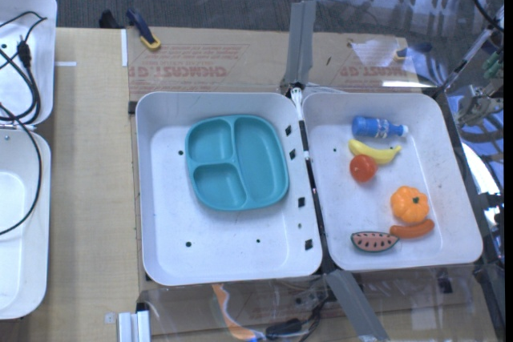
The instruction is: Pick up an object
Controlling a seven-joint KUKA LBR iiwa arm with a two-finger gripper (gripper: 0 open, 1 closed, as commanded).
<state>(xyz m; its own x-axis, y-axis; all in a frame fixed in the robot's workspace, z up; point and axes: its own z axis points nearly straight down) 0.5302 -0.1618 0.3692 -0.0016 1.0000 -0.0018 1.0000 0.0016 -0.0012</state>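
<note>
The right bin (449,132) holds several toy foods. A blue bottle (377,126) lies near its back, with a yellow banana (374,150) just in front of it and a red tomato (362,167) beside that. Toward the front right sit an orange pumpkin (409,204) and a red sausage (412,230). A watermelon slice (373,241) lies at the front. The left bin (160,196) carries a teal divided plate (237,162).
Cardboard sheets lie behind the bins, with a blue and yellow clamp (143,30) at the back left. White tubs with black cables (20,68) stand at the far left. Cables and frame parts crowd the right edge.
</note>
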